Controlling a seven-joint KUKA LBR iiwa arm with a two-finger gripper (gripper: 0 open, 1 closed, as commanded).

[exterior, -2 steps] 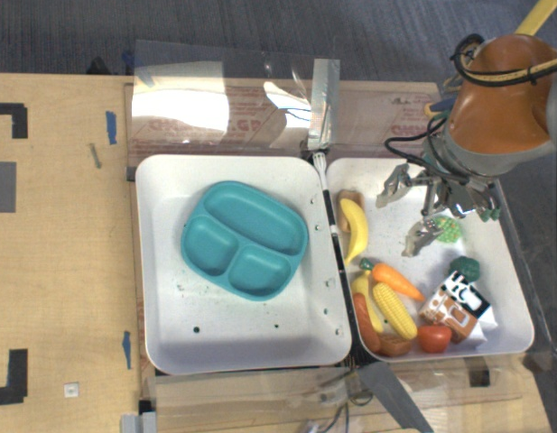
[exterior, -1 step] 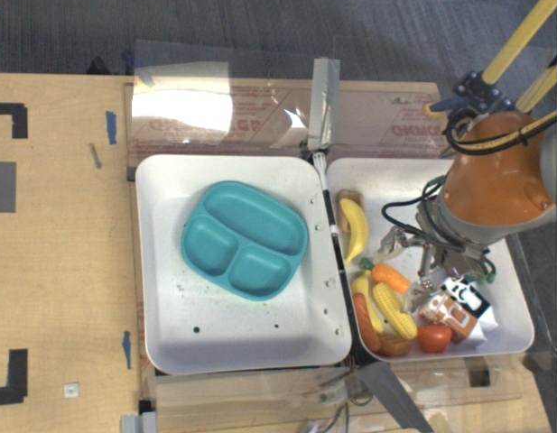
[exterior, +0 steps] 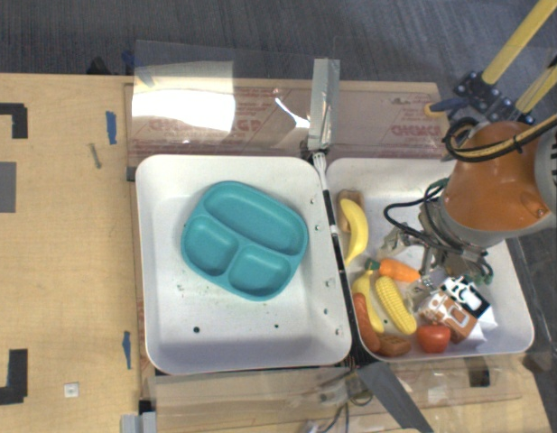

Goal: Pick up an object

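Note:
The right bin (exterior: pixel 508 269) holds toy food. A yellow banana (exterior: pixel 353 226) lies along its left wall, with an orange carrot (exterior: pixel 400 271) below it. Nearer the front lie a corn cob (exterior: pixel 394 303), a reddish sausage (exterior: pixel 368 323), a red tomato (exterior: pixel 432 338) and a brown and white item (exterior: pixel 445 312). My gripper (exterior: pixel 433 280) hangs below the orange wrist band, low in the middle of this bin. It is just right of the carrot and above the brown and white item. The wrist and cables hide much of it.
The left bin (exterior: pixel 161 269) holds a teal divided plate (exterior: pixel 246 239). A metal divider (exterior: pixel 321 115) and a clear sheet stand behind the bins. Brown bench surface lies to the left. Yellow rods and black cables rise at the top right.

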